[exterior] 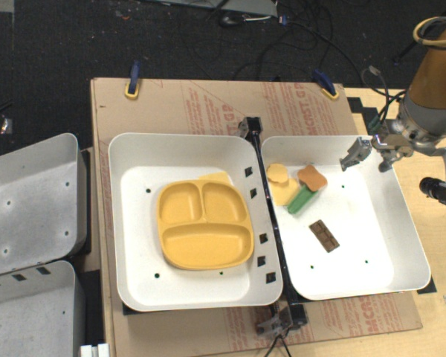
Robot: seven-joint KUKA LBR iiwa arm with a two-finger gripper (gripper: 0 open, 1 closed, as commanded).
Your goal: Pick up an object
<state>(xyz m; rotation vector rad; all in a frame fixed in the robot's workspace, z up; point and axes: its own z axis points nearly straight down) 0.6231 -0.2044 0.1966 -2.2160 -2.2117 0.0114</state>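
In the right bin (372, 262) lie a pale yellow piece (280, 183), an orange piece (312, 177), a green stick (300, 199) and a brown flat bar (324, 236). The first three huddle near the bin's upper left; the brown bar lies alone near the middle. My gripper (372, 155) hangs over the bin's upper right edge, open, with nothing between its fingers. It is well to the right of the objects.
The left bin (134, 274) holds a yellow divided tray (205, 224). A black divider (266, 222) runs between the two bins. Grey metal panels (30, 199) lie at the far left. Cables trail across the dark floor beyond the bench.
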